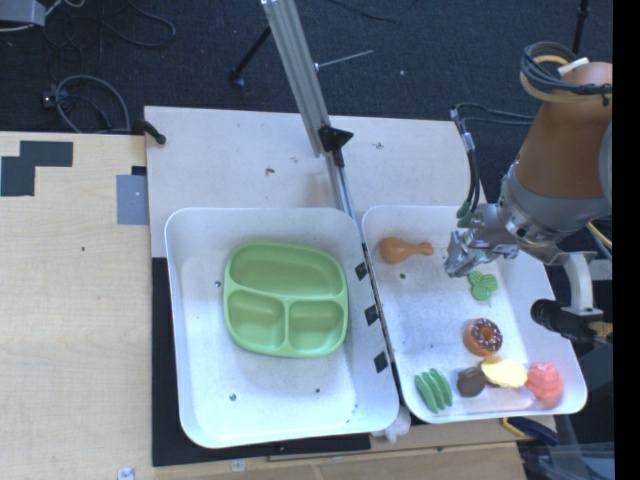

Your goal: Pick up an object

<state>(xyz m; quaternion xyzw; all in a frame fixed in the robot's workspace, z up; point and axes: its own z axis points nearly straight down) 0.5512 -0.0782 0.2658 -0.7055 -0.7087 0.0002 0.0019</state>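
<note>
The right bin holds several toy foods: an orange drumstick near its back left, a small green leafy piece, a chocolate doughnut, green bean pods, a brown piece, a yellow piece and a pink piece along the front. My gripper hangs over the bin's back part, just right of the drumstick and above-left of the leafy piece. Nothing shows between its fingers.
The left bin bears a green divided plate. A metal rail slants from the back down to the divider between the bins. Cables run beside the arm at the right.
</note>
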